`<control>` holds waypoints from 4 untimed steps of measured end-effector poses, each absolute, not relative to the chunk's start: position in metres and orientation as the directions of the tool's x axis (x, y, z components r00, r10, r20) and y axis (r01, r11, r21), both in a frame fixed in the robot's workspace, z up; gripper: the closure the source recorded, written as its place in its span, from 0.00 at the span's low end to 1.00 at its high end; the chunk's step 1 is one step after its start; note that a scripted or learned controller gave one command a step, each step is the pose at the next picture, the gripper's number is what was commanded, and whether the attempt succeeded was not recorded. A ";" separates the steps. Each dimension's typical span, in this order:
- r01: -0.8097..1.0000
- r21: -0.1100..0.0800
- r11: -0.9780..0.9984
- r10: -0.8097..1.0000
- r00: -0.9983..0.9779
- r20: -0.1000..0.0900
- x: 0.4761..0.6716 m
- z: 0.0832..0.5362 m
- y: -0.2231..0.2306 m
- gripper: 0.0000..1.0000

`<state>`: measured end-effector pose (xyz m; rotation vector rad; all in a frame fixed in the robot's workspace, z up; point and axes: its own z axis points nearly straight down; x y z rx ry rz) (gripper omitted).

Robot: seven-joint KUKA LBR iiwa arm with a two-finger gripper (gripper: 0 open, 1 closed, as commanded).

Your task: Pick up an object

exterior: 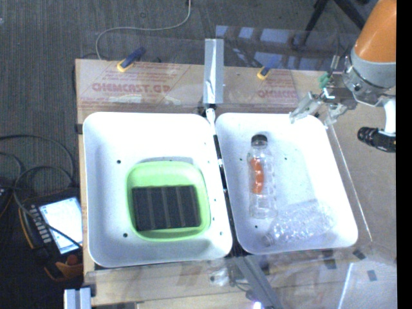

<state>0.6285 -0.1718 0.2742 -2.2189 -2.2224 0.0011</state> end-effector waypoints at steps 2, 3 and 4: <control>1.000 0.010 -0.005 1.000 0.005 -0.001 0.604 0.099 -0.103 0.00; 0.995 0.031 0.091 0.996 -0.091 -0.010 0.596 0.097 -0.101 0.00; 0.995 0.030 0.090 0.996 -0.090 -0.007 0.596 0.107 -0.101 1.00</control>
